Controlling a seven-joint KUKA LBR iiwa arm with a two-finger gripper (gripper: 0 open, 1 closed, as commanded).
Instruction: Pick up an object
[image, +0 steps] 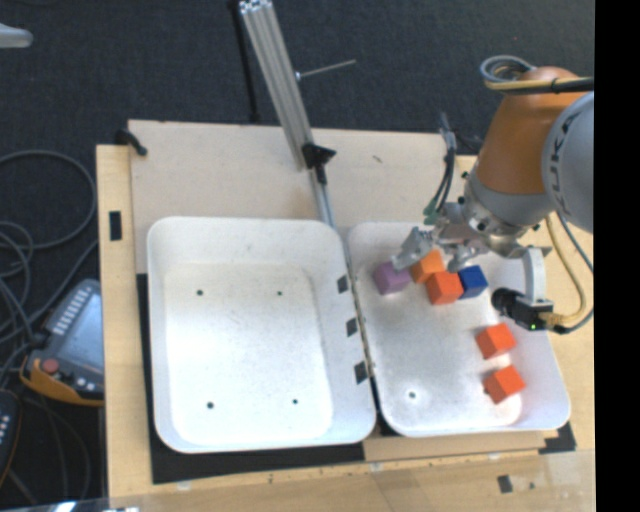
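The gripper (440, 250) hangs low over the far end of the right bin (430, 405), under the grey arm (530, 150) with its orange band, and its grey metal parts crowd in among a small cluster of blocks; whether it is parted or closed cannot be told from this angle, and no block can be seen clamped in it. Right at the gripper sits a small orange block (430, 264), partly tucked under the metal. Just below it and touching is a larger red-orange block (444, 287), a cube with a darker shaded side, and touching that on the right is a blue block (472, 279). To the left of the cluster, just beside the small orange one, lies a purple block (391, 277), a pale mauve cube close to the bin's left wall. Farther toward the near end of the same bin, well apart from the cluster, are two more orange blocks: one (495, 340) near the right wall and another (504, 383) just below it, close to the near right corner. The left bin (180, 250) lies alongside, its rim touching that of the right bin, its speckled white floor showing four small dark dots. Both bins rest on a pale wooden bench (220, 170), and a slanted metal rail (285, 90) rises from behind them.
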